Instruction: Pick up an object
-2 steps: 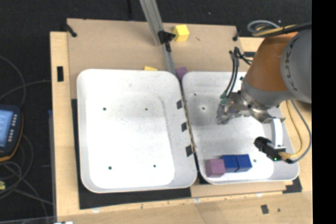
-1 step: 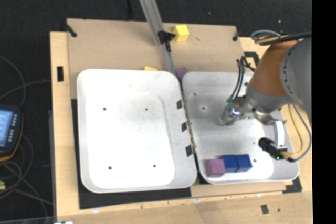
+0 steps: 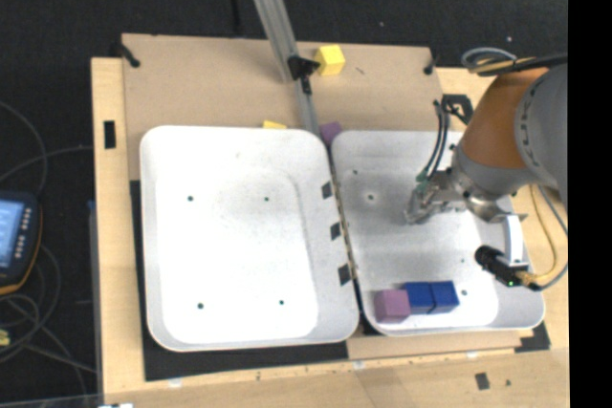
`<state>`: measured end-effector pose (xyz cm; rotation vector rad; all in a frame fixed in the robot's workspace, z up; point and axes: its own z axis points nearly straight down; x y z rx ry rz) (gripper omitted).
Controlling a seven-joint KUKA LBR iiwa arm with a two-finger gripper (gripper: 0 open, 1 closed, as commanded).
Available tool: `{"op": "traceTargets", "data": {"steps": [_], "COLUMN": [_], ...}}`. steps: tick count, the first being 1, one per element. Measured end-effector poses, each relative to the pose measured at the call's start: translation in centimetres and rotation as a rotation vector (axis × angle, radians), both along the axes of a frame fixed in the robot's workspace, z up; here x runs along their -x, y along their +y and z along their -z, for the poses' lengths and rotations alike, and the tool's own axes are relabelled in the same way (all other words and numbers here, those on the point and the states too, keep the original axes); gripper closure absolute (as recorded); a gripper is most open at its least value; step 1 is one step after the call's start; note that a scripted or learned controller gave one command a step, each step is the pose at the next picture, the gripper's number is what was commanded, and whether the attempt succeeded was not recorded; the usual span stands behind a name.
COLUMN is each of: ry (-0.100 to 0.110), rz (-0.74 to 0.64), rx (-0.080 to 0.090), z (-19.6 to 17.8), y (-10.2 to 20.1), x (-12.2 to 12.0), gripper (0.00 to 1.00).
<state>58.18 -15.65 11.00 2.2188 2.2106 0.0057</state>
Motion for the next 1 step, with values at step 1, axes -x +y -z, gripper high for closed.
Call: {"op": "traceTargets", "data": {"steps": [1], "ry": [-0.003], "rz": [0.002], "rx": [0.001], "z": [-1.05], "y": [-0.16], "x": [-0.05], "gripper": [1.0]}}
